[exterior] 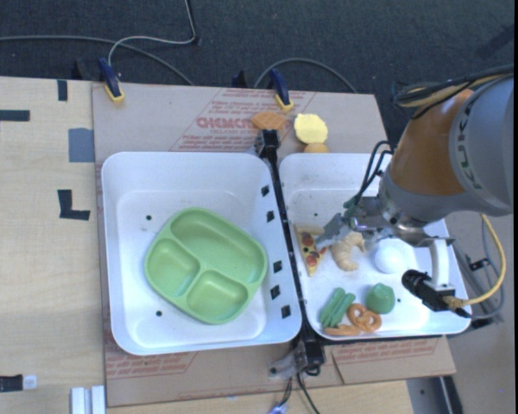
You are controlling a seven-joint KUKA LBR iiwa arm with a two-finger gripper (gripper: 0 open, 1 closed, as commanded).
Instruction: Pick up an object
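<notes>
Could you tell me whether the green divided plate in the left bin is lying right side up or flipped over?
Right side up: the green divided plate lies flat in the left bin, with its three hollow compartments facing the camera.

Pretty bright, even light overall. The white bins (190, 166) look a bit washed out, shadows stay soft, and the arm (466, 145) at 3 o'clock is slightly blurry.

You look down from one fixed camera above the bench (34, 231), at a slant; both white bins (121, 179) fill mid-frame, the arm (453, 158) enters at right.
</notes>
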